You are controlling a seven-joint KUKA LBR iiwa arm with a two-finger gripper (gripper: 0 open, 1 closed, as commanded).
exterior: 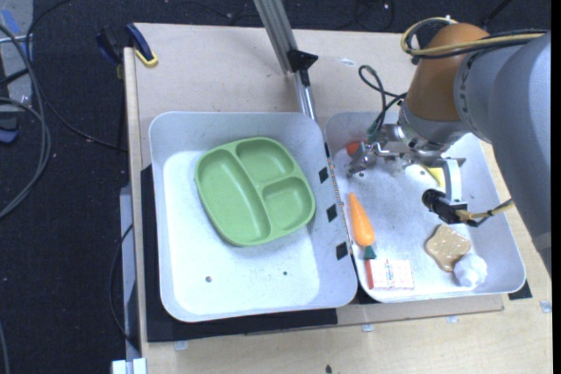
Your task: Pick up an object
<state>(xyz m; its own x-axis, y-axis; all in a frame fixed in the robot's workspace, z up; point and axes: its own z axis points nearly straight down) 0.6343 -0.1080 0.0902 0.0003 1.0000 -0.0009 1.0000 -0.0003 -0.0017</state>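
Divided plate [255, 189] lay in left bin [175, 276]. Right bin [500, 271] held carrot [360, 222] along its left wall, small carton [389, 274] in front of carrot, cracker [448, 247] and ball [470, 271] toward front right corner.

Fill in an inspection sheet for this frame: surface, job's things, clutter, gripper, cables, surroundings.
Surface: wooden bench bearing two white bins, the left bin and the right bin.
Job's things: in the right bin, a carrot by the left wall, a small red-and-white box, a tan toast-like piece, a white lump.
Clutter: green divided plate in the left bin.
Gripper: gripper low over the right bin's upper left; a small red thing beside it; finger state unclear.
Cables: black cables at the wrist; more on the floor.
Surroundings: dark floor, metal pole crossing the bench.
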